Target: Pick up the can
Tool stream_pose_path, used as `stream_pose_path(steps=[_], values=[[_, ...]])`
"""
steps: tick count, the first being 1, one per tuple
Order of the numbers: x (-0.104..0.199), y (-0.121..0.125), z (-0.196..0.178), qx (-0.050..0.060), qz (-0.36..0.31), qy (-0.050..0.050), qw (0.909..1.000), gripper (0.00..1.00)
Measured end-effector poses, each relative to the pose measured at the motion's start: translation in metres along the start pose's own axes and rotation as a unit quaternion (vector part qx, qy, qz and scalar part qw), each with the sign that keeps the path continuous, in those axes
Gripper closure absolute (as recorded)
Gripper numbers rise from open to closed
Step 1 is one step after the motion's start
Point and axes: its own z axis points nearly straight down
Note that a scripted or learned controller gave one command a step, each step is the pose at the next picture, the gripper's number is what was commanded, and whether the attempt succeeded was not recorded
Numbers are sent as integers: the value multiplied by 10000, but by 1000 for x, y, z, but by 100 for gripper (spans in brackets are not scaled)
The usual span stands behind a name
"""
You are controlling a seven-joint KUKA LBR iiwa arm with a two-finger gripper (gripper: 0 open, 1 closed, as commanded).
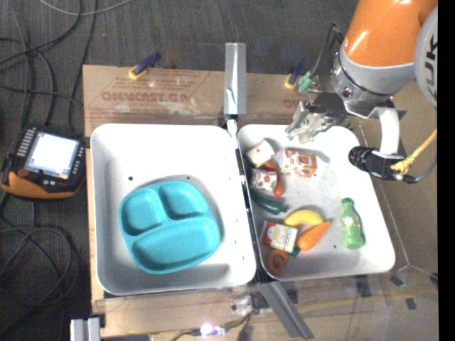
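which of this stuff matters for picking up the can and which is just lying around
For the job: can, end effector, right bin.

Just lying about: blue tray, banana, carrot, green bottle, handheld screen.

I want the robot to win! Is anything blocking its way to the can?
Nothing lies on top of the can. The gripper hangs at the bin's far edge, and a white cup and a carton crowd the space between.
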Motion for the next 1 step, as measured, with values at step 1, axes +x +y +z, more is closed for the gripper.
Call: stream_pose_path(steps=[1], values=[[-13,14,172,18,301,11,9995,100]])
